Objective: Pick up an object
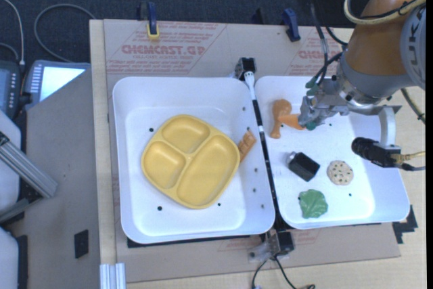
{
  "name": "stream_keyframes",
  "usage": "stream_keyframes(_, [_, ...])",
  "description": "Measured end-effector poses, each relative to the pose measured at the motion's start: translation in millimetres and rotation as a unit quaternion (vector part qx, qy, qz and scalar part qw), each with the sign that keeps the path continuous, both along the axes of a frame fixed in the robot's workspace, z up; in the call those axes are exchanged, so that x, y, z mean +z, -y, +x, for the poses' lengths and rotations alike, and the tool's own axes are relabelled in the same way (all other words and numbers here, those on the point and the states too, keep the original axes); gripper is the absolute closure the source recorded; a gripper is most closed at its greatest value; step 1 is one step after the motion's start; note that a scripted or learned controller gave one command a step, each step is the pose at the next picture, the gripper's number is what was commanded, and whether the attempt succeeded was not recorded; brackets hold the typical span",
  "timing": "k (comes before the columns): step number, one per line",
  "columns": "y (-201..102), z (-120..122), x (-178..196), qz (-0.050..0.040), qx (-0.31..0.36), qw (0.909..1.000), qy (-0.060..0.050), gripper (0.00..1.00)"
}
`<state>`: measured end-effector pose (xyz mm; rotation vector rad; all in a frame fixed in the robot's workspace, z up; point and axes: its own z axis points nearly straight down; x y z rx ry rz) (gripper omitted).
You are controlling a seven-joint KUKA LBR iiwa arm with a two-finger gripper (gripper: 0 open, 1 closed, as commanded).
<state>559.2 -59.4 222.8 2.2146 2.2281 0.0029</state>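
- A cardboard-topped bench (203, 44) stands on dark blue carpet, clamped at its far edge, and bears two shallow white bins side by side.
- The left bin (128, 145) holds a yellow divided plate (191, 160), with a small tan waffle-like piece (246, 143) just beside the plate's right rim.
- In the right bin (379, 206), nearest the divider, lies an orange toy piece (281, 117). Nearer the front lie a small black block (303, 166), a green leafy piece (313, 204) and a speckled cookie (340, 173).
- The gripper (310, 120) is low in the right bin, its tip touching or just beside the right end of the orange toy piece. Whether its fingers stand apart or together cannot be told from this angle, and nothing is plainly seen between them.
- The step in hand looks like the grasp attempt on the orange toy piece, lowering or closing at its edge.
- The next move calls for a firm close on that piece and a straight lift. Since the gripper sits at the toy's end and not its middle, a slip seems possible.
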Motion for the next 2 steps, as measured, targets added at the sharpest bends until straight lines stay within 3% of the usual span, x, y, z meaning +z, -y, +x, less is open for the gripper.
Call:
stream_keyframes(1, [-61,-9,5,0.0005,0.000,1.0000,-0.002,1.00])
stream_keyframes(2, [-118,-5,5,-0.0053,-0.004,1.0000,0.003,1.00])
